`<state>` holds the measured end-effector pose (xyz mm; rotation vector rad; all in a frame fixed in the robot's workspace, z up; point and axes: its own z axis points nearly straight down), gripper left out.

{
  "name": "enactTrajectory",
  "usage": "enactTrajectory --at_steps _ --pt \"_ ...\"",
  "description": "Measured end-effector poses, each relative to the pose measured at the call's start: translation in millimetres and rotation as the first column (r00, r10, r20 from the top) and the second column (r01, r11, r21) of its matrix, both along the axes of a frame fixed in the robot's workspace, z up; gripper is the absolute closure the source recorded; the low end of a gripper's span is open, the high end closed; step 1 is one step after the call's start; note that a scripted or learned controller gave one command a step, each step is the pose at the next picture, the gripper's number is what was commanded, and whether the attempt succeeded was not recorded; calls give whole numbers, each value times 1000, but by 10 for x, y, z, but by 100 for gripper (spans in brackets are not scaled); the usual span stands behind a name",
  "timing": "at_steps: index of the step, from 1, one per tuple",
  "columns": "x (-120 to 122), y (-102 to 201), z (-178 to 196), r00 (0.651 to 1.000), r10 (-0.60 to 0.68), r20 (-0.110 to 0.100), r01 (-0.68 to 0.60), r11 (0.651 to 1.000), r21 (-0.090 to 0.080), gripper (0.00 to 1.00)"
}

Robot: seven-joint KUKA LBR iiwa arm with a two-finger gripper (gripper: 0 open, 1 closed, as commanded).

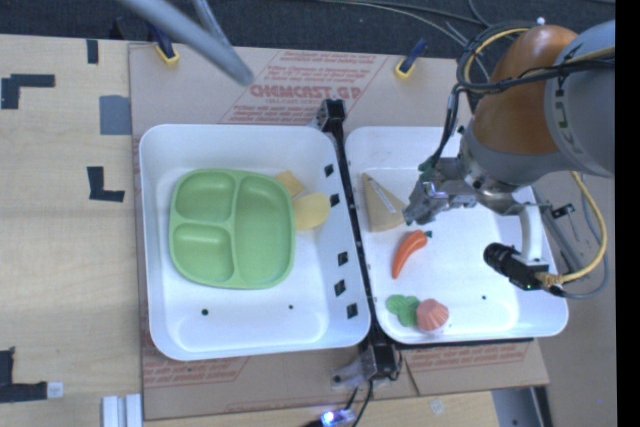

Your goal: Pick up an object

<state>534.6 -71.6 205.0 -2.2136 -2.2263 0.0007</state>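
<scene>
Camera view: gripper (pixel 420 207) is being held low in right bin (pixel 520 320), just above carrot (pixel 406 252), beside wedge (pixel 380 202); finger state can't be told; nothing seen gripped.

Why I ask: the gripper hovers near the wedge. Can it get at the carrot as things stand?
Probably yes. The carrot lies apart in the right bin, just below the gripper, nothing covering it.

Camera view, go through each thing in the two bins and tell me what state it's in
Green divided plate: flat in left bin.
Yellow pieces: beside plate's right edge.
Tan wedge: right bin, by the gripper.
Carrot: lying loose.
Pink and green toy: near front wall.
</scene>
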Motion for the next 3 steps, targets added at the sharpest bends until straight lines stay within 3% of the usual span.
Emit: enactTrajectory --at_steps 2,3 --pt "303 1058 -41 1000 1 1 -1 1000 0 100" --pt "280 1530 80 1000 0 0 0 1000 0 100"
